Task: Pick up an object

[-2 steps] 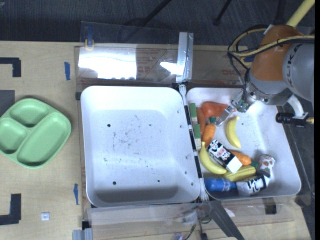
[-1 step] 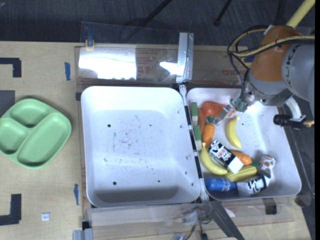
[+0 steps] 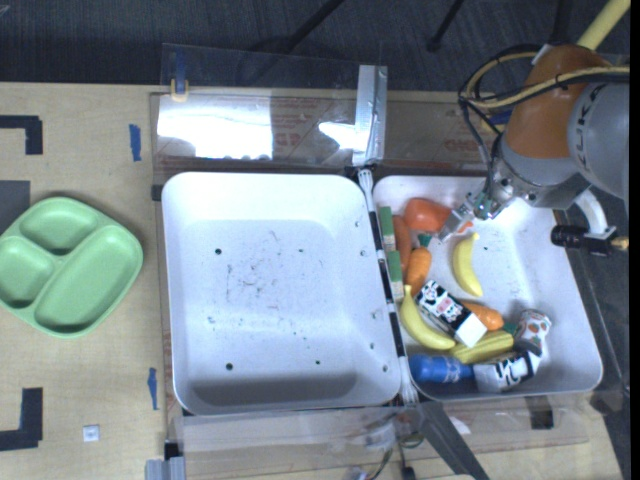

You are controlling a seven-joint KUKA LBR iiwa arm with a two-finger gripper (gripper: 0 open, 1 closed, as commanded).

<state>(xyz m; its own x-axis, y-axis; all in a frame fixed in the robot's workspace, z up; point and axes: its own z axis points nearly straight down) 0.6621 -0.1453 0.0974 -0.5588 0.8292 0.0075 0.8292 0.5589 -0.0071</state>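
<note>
A pale wooden table (image 3: 80,118) is carrying two shallow white bins side by side, with dark floor showing beyond its far edge. A clear plastic sheet (image 3: 260,118) is standing along the back of the left bin (image 3: 270,278), and a green divided plate (image 3: 65,265) is lying on the table well to the left of it. Strips of black tape (image 3: 25,133) are marking the wood.

The grey arm with its orange band (image 3: 545,118) is reaching in from the right over the right bin (image 3: 565,308). Its claw (image 3: 470,216) is hanging low over the bin's back part, just above the upper end of a small yellow banana (image 3: 466,266) and beside an orange object (image 3: 425,214); how far it is open cannot be told, and nothing is visibly sitting between its tips.

The things to pick are crowding the right bin's left and front parts: a carrot-like piece (image 3: 417,266), a larger banana (image 3: 425,326), a black-and-white carton (image 3: 442,306), a blue bottle (image 3: 438,370) and a black-and-white toy (image 3: 520,363) lying close together.
</note>
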